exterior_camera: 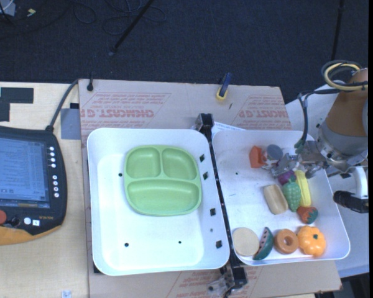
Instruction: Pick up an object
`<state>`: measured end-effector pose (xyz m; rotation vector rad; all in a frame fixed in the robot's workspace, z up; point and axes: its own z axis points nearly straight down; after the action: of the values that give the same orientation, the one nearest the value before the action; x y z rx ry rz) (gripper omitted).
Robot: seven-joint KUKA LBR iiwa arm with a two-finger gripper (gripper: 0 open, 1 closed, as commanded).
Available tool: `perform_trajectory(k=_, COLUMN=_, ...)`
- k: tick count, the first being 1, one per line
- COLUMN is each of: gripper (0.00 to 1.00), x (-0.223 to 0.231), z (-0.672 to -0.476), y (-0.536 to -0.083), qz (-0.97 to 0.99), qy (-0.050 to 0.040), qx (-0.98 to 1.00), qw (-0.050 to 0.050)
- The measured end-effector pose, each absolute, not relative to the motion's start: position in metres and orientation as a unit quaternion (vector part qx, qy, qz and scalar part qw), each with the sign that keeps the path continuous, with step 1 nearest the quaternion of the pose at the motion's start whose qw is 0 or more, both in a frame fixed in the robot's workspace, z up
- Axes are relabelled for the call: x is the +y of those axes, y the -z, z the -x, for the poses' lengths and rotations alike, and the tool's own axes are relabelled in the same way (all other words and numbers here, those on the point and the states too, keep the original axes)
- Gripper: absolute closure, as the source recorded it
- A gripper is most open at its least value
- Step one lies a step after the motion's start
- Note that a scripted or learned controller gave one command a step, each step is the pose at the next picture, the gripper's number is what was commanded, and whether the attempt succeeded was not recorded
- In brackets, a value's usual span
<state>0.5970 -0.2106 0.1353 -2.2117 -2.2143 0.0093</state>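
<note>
Right bin, near edge: round beige slice, watermelon wedge touching it, donut, orange pumpkin by the near-right corner, all in a tight row. Just behind: small red-and-green piece, tan bread roll, green corn-like piece and yellow piece side by side, with a purple bit at their far end. Gripper is low over that cluster's far end, beside a grey piece and an orange block; can't tell whether it's open or closed, nothing visibly held. Arm comes in over the right rim. Open floor in the right bin is its left half and far strip. Left bin holds a green divided plate, with bare floor around it. Control pendant sits on the table to the left; yellow-and-blue clamp at the far edge of the cardboard.
</note>
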Motion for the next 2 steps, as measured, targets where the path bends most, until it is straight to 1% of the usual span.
perform_trajectory(k=1, gripper=0.0, x=-0.2112, z=-0.6022, y=-0.1059, qz=0.707, qy=0.0026, qx=-0.708, qw=-0.004)
perform_trajectory(k=2, gripper=1.0, x=-0.2111, z=-0.6004, y=-0.1088, qz=0.706, qy=0.0001, qx=-0.708, qw=0.0)
